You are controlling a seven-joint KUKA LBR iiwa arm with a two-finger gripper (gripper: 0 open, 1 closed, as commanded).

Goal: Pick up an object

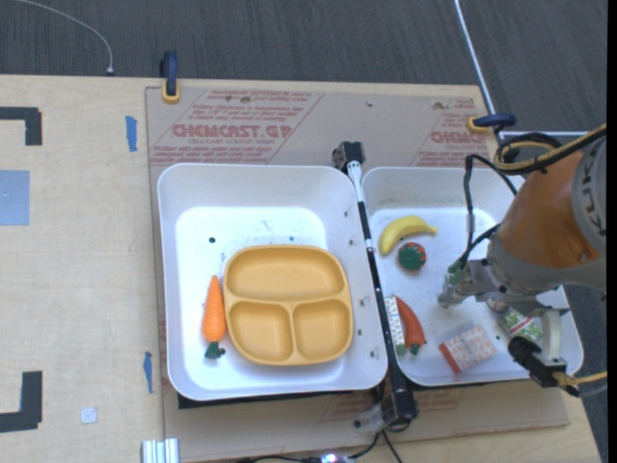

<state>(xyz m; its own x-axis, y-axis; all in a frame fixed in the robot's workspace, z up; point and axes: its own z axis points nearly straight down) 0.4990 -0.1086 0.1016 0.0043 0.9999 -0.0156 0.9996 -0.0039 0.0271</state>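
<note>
The gripper (461, 285) hangs low in the right bin (439, 183), above bare floor; whether it is apart or together I cannot tell. Candidates lie around it — a strawberry (413, 257) and banana (406, 231) up-left, a carrot (409, 324) down-left, a small box (467, 347) just below. Closing here risks catching nothing, since no object sits squarely under it. The left bin (193, 186) holds a yellow divided tray (287, 303) and another carrot (213, 311) — all on a cardboard-covered bench (241, 123) over dark carpet (289, 17).

Yellow tray (286, 303), orange carrot (213, 309), yellow banana (406, 231), white bins (183, 193)
</note>
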